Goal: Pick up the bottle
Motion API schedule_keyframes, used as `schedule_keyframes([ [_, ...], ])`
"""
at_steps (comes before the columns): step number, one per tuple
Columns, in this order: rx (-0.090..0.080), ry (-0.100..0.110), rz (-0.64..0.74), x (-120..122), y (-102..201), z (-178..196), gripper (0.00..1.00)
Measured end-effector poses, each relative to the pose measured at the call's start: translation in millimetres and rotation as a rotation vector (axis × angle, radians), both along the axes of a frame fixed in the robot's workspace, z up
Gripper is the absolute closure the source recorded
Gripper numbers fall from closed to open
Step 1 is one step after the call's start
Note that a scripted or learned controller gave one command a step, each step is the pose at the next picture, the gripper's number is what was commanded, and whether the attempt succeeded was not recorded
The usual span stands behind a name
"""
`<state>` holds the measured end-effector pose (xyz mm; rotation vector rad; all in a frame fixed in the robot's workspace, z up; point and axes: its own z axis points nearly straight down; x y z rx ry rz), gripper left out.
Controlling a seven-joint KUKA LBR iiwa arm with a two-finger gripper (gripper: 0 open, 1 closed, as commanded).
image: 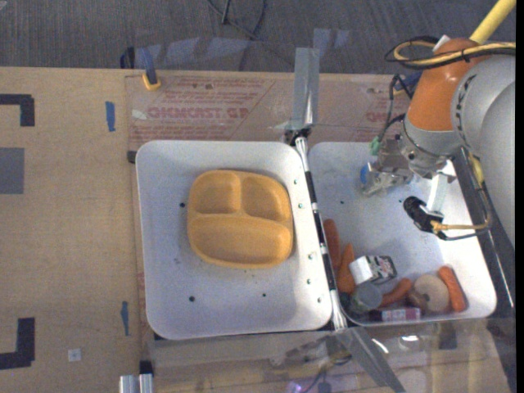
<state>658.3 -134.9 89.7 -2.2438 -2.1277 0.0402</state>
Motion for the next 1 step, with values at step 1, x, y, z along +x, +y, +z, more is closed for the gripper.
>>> schedule_keyframes([
  [1,0.001,-0.002,0.001,0.8,0.5,0.7,0.0],
])
